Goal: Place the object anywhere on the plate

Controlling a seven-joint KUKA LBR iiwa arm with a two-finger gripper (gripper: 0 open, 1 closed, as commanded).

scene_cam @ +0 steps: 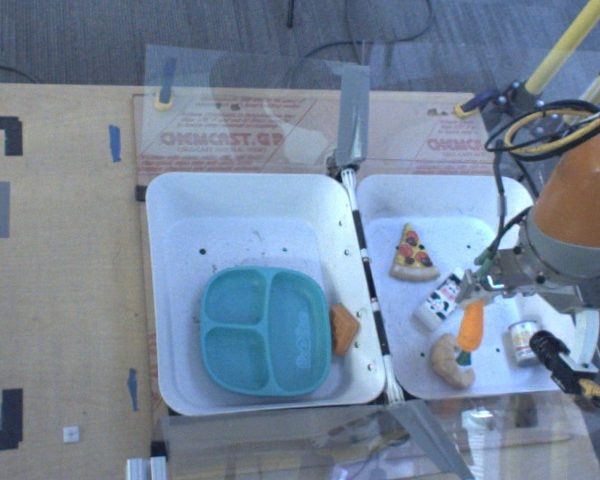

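Gripper [477, 286] low over right bin [480, 203], beside milk carton [439, 301] and carrot [469, 328]; finger spread hidden under wrist, cannot tell, nothing seen held. Carrot lies against bread-like lump [449, 360]; pizza slice [413, 254] and small can [521, 342] lie apart. Teal divided plate [266, 330] in left bin [242, 200], orange piece [343, 328] touching plate's right rim. Bins sit on wooden bench [60, 268]; grey carpet and cables beyond. Arm body cut off at right edge.
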